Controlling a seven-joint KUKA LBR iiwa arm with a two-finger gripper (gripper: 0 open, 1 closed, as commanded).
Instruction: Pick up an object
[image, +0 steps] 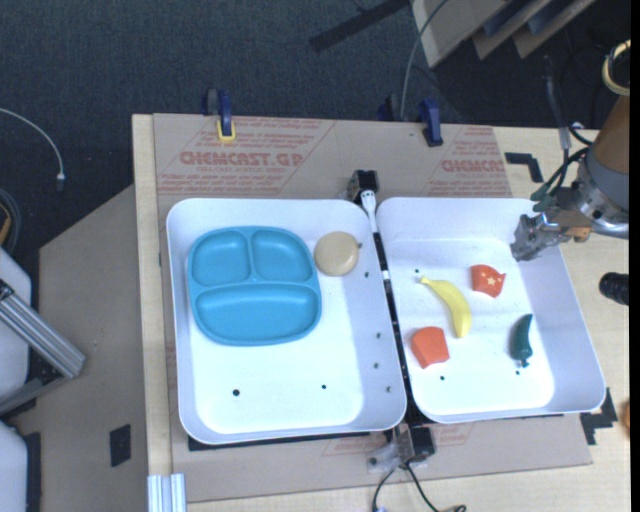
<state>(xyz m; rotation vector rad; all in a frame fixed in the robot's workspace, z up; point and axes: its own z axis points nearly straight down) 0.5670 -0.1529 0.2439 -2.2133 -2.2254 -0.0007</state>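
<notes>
Dark blue-grey carpet surrounds the counter (150, 300), which carries a cardboard sheet (300, 150) printed with red lettering and clamped at its far edge by two blue clamps (222, 108). On the sheet sit two shallow white bins side by side, touching along a black centre seam.

Landmark: banana (449, 304), lying diagonally near the middle of the right bin (570, 330).
- Red object (487, 281): just right of the banana and slightly farther back, apart from it.
- Orange block (430, 347): nearer the camera than the banana, just off its lower end.
- Dark green object (521, 339): well right of the banana, toward the bin's right wall.
- Left bin (270, 400): left of the banana, across the seam. It holds a blue divided plate (255, 285) with three compartments, and a tan round object (337, 253) touching or just beside the plate's right rim.

Arm enters from the right. Tool (528, 243) sits over the far right corner of the right bin, right of and behind the banana, beyond the red object. Nothing is visible between its fingers; how far they stand open cannot be told at this resolution.
</notes>
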